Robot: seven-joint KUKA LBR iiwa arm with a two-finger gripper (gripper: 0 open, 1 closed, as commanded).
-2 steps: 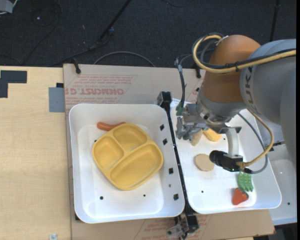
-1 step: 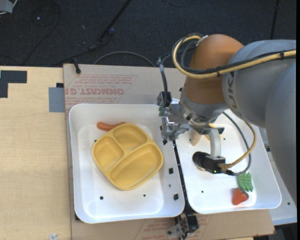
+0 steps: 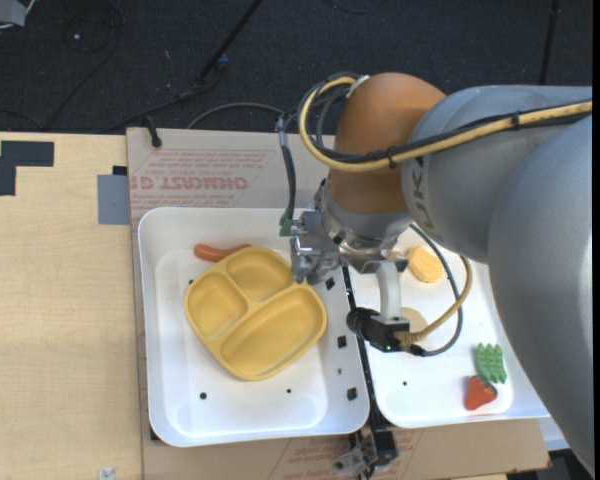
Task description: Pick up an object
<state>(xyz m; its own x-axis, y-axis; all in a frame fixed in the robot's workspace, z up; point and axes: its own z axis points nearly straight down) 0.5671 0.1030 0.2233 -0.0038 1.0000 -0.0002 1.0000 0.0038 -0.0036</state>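
A yellow divided plate (image 3: 255, 313) lies tilted in the left bin (image 3: 170, 408). An orange sausage-shaped piece (image 3: 220, 252) pokes out from behind the plate's far edge. My gripper (image 3: 308, 260) hangs under the orange wrist band at the left bin's right side, just above the plate's far right rim. The wrist covers its tips.
The right bin (image 3: 440, 418) holds a yellow lump (image 3: 425, 265), a tan round piece (image 3: 412, 320) partly under a cable, and a red toy with a green top (image 3: 485, 376). The arm's bulk covers much of that bin. Cardboard lies under both bins.
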